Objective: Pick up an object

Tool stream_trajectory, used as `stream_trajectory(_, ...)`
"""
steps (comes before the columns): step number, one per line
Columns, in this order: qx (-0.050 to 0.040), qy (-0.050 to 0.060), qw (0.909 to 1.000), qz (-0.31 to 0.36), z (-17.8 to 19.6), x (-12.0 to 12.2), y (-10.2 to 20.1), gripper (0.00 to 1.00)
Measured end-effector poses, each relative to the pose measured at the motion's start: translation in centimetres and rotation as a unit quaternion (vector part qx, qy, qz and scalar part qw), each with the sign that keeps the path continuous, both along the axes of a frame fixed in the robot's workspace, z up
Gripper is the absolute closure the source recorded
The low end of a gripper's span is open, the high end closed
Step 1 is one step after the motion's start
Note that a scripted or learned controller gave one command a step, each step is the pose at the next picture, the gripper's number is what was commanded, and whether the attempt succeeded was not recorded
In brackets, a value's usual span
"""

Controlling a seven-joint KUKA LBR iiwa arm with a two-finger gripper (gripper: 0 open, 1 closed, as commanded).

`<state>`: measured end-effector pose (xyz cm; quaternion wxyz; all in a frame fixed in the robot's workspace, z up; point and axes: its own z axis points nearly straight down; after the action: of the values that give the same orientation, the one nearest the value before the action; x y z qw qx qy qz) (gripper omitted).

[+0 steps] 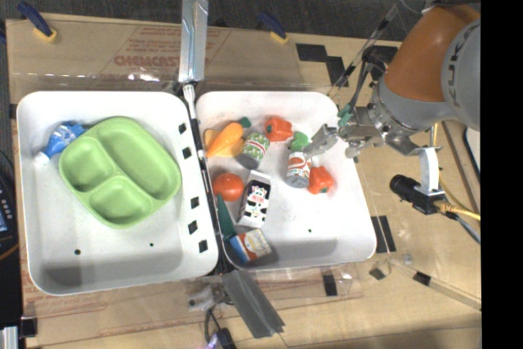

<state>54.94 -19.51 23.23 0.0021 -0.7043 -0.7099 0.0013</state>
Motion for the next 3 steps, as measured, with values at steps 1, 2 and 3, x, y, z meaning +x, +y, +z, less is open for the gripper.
stream_trajectory(1,-0.0007,-0.002,0.9998,0.02,-13.9,0.8,-1.4,0.0)
stream_trajectory(2,0.0,-0.002,0.9974,0.072,-14.0,-5.4,-1.5,0.0)
stream_trajectory(3,-0.0005,-0.002,0.9972,0.075,-13.0,-5.3,-1.5,1.0)
